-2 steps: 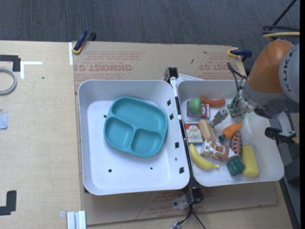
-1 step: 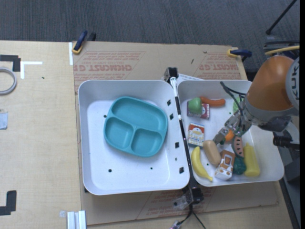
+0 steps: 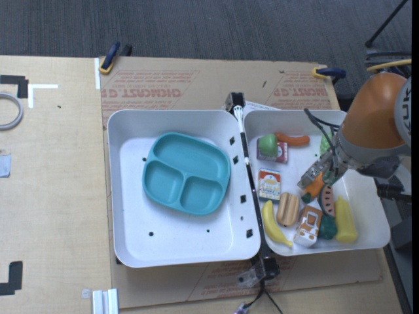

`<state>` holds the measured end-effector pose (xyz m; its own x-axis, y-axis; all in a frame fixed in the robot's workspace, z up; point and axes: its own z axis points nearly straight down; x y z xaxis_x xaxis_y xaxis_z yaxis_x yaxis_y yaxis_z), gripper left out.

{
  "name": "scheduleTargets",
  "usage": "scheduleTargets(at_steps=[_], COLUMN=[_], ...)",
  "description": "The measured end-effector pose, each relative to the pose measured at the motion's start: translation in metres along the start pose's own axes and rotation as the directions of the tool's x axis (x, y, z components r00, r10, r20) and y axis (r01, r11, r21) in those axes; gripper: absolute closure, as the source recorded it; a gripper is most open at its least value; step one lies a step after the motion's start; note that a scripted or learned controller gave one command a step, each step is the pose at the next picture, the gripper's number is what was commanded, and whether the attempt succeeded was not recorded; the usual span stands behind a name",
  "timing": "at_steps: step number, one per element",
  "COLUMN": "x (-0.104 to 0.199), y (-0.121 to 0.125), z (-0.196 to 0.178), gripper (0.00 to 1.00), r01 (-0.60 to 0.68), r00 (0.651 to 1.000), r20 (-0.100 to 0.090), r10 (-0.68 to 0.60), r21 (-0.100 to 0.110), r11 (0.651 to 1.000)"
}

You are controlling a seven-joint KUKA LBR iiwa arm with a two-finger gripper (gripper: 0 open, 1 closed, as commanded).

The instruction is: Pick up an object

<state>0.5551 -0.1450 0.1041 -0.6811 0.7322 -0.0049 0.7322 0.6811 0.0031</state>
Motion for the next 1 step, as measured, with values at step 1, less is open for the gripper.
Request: scheduleTargets(at_steps=[1], x=[0.0317], y=[0.0400], z=[-0.1159], gripper=[1.00], r01=[0.432], r00=[0.902], r20=[0.000], r10=[-0.432], r21=[-0.001], r11=[0.902])
